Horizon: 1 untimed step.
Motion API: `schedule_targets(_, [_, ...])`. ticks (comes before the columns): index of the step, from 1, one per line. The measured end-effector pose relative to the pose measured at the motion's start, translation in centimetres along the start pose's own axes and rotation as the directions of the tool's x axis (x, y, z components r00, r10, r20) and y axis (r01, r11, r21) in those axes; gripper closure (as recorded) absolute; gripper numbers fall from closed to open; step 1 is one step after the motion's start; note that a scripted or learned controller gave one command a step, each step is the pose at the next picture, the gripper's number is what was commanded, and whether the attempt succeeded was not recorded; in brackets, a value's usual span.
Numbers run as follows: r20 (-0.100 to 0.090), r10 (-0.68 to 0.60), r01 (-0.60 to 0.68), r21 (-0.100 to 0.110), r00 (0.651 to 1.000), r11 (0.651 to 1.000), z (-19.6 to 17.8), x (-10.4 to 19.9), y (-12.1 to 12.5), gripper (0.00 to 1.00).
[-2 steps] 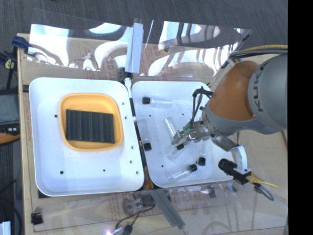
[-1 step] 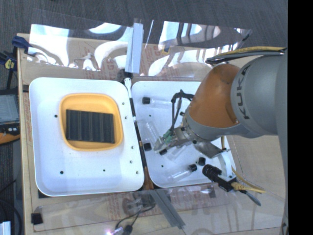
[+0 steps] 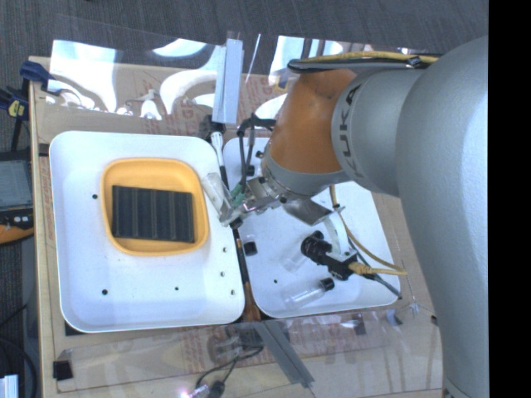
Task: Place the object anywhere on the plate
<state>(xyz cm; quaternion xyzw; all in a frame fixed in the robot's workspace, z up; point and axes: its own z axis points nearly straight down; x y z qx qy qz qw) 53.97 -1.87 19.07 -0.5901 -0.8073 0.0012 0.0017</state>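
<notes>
Block (image 3: pixel 153 214), dark grey and ribbed, is lying flat in the well of the yellow plate (image 3: pixel 187 175), covering most of it. Plate is sitting in the left white bin (image 3: pixel 83 293), toward the far side. Gripper (image 3: pixel 222 201) is hanging just right of the plate, over the seam where the two bins are meeting; claw state cannot be told from this angle, nothing seen in its grasp. Arm (image 3: pixel 406 98) is reaching in over the right white bin (image 3: pixel 270 297), orange band (image 3: pixel 303 135) showing. Small clear vial (image 3: pixel 304 294) with a black cap and a small black piece (image 3: pixel 249 245) are lying in the right bin.
</notes>
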Motion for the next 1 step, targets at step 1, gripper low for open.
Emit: schedule_targets(1, [0.0, 0.001, -0.001, 0.0, 1.0, 1.0, -0.01, -0.03, -0.01, 0.0])
